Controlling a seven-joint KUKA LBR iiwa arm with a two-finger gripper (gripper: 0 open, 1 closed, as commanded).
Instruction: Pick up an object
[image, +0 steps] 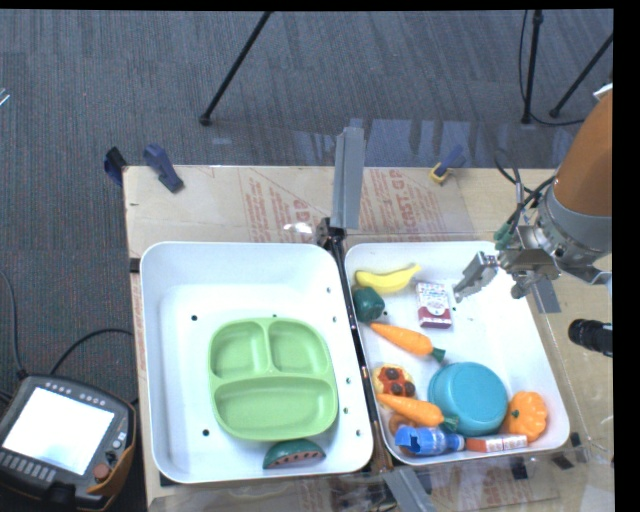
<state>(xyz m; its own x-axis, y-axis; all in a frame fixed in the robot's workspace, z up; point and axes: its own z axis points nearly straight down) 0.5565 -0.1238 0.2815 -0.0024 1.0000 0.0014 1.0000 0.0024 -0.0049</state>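
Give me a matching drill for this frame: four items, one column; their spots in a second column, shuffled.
Items:
1. banana
2. green plate
3. pumpkin
4. melon slice

Spots:
A. near right corner of the right bin
B. near edge of the left bin, below the plate
C. far left corner of the right bin
D. middle of the left bin

Pairs: 1-C, 2-D, 3-A, 4-B
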